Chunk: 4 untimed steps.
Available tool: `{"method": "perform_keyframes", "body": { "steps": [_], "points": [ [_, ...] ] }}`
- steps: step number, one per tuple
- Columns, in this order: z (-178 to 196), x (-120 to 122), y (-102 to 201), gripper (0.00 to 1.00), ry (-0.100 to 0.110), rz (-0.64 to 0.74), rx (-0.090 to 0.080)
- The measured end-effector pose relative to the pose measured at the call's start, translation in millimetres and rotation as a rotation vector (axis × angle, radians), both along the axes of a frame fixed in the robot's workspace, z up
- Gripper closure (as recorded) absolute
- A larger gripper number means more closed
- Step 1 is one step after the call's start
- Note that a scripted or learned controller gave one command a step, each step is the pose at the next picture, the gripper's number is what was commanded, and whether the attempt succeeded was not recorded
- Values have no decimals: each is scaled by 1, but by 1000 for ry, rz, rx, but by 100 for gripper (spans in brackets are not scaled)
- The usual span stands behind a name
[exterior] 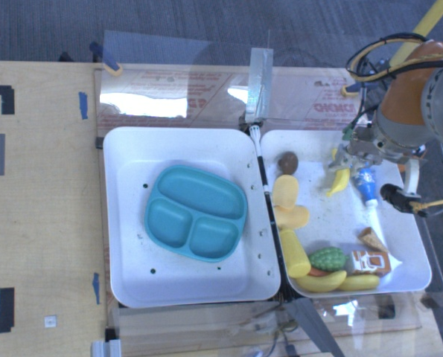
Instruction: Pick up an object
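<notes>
Two shallow white bins sat side by side across the middle of the frame, the left bin [124, 222] and the right bin [415, 262] meeting at a dark seam. Big grey arm [433, 103] was in from the upper right, its orange band [403, 99] bright above the wrist, parked over the top of the right bin. Over in the left bin, a teal divided plate [195, 210] lay flat, taking up the centre. Back to the right bin and it was crowded: a long banana [336, 280] stretched along the lower edge, a yellow cylinder [294, 255] ran up the left wall above it, and two pale yellow lumps [287, 199] were stacked higher along that same wall. A printed carton [370, 260] lay at the lower right, a green knobbly piece [327, 258] just left of it and touching the banana. The gripper [357, 155] hovered near the bin's upper right, and whether it was open or closed could not be told from up here. A blue and white tube [367, 187] lay just below it, and a small yellow piece [339, 181] sat tilted just beside the gripper's lower left; contact was too close to call. A small brown ball [287, 162] rested alone near the upper left corner.
</notes>
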<state>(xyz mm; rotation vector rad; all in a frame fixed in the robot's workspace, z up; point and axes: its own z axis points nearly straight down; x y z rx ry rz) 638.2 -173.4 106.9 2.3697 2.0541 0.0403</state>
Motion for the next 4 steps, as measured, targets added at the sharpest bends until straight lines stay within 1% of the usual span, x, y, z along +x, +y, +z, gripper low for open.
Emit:
{"method": "perform_keyframes", "body": {
  "steps": [1, 2, 3, 4],
  "points": [
    [11, 1, 0, 100, -3, 1, -2],
    [38, 24, -26, 100, 17, 129, -17],
    [135, 32, 63, 100, 8, 73, -14],
    [172, 29, 56, 100, 16, 4, -15]
  ]
}}
